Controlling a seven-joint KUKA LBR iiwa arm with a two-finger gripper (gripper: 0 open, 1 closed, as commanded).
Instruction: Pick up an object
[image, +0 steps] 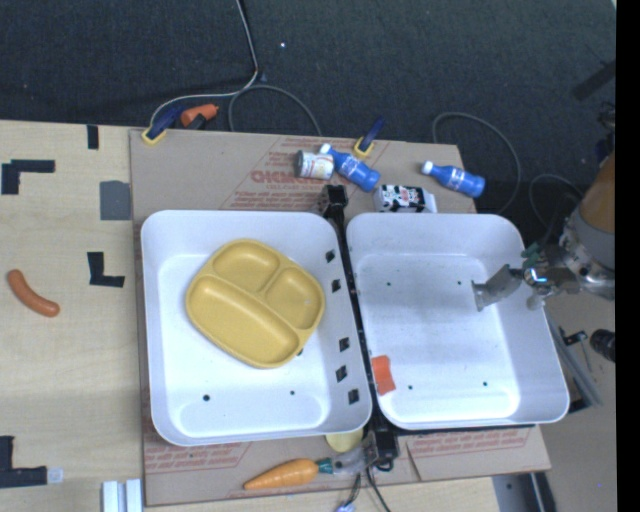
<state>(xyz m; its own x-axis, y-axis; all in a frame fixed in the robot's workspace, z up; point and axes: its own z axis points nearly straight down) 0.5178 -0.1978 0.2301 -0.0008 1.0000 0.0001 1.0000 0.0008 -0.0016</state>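
- Block (382, 375): small and orange, lying in the right bin (500, 405) against its left wall.
- Likely light and rigid; best gripped across its short sides, clear of the wall.
- Gripper (487, 292): over the bin's right side, well apart from the block; nothing between it, state unclear.

Behind the bins, two blue bottles (357, 170) (455, 179) are seen on the cardboard sheet (250, 180). A toy sausage (32, 293) is seen at left, a toy carrot (281, 474) in front.
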